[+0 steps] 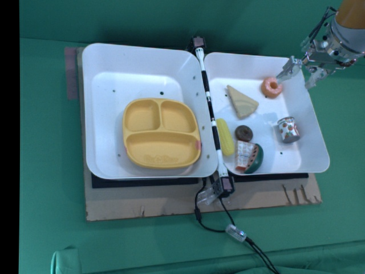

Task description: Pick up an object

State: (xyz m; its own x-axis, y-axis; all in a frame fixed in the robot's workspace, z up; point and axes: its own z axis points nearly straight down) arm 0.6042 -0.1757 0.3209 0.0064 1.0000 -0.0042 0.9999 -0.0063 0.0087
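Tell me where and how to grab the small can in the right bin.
Grip the small can across its round sides, coming down from above. It seems to stand tilted, apart from the other items, so the hand has room on both sides. The bin wall lies close on its right.

Arm (349,10) cut off by frame edge at 1 o'clock. Can (288,129) label too small to read. Packet (246,154) overlaps watermelon slice (254,160), hiding part.

A green cloth (51,233) covers the bench all round, wrinkled toward six o'clock. A brown cardboard sheet (142,210) lies flat on it, and a black cable (251,244) trails off toward five o'clock. Light is even and soft.
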